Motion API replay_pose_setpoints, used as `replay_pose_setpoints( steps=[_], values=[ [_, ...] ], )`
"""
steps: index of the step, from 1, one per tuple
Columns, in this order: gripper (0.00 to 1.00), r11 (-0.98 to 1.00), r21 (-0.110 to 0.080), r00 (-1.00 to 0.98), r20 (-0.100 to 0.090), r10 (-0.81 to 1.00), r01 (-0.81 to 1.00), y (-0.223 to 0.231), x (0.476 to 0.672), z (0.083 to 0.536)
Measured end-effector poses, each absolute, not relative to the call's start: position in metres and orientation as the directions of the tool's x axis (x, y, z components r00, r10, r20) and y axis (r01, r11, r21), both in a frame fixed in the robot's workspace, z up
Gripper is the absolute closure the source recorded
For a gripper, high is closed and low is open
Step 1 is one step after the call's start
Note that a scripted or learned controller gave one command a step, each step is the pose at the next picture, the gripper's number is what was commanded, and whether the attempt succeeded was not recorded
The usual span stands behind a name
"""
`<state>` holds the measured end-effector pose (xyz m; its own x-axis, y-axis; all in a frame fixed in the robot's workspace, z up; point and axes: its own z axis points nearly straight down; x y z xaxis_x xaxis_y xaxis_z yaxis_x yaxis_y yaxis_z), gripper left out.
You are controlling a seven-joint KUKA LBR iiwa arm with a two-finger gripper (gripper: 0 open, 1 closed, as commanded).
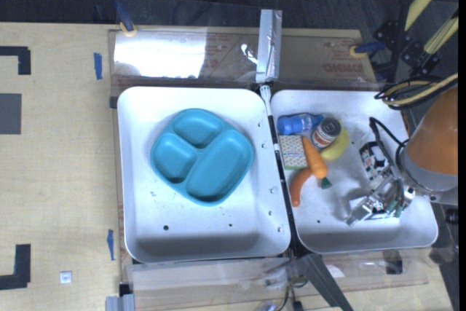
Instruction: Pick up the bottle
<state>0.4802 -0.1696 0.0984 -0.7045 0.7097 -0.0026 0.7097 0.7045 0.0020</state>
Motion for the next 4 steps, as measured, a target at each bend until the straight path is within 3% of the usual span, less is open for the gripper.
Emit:
replay_pose_setpoints(
  steps=[1, 2, 3, 4],
  values=[
    [0.00, 0.705, 0.002, -0.705, -0.003, 0.710, 0.710, -0.170, 0.480, 0.098],
    [1.00, 0.704, 0.005, -0.704, -0.005, 0.710, 0.710, -0.169, 0.481, 0.108],
    [1.00, 0.697, 0.007, -0.697, -0.008, 0.717, 0.717, -0.166, 0.483, 0.088],
    [1.00, 0.872, 0.002, -0.872, -0.011, 0.489, 0.489, -0.121, 0.483, 0.089]
  ],
)
